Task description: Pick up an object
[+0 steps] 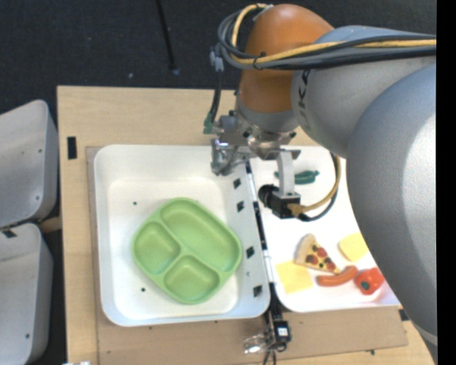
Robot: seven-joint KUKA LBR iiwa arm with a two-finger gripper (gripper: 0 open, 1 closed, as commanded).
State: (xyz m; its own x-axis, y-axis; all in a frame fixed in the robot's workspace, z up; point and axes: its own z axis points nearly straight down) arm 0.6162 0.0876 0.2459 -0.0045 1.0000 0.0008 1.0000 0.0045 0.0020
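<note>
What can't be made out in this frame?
- Pincer: seen from above under the orange wrist, so open or shut is unclear, as is anything between its tips.
- Right bin: the arm covers its far and right parts; anything there is hidden.
- Green item beside the pincer: partly covered, too small to identify.
- Red item: at the arm's edge, shape unclear.
- Tray: fully visible in the left bin.

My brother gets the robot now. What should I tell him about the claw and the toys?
Claw: up at the far end of the divider between the two bins; can't tell if it is open or shut, nothing seen in it.
Left bin: green divided plate.
Right bin: pizza slice, two yellow pieces, sausage, red-orange toy, small green toy.
Done: nothing picked. Left: grab one object.
</note>
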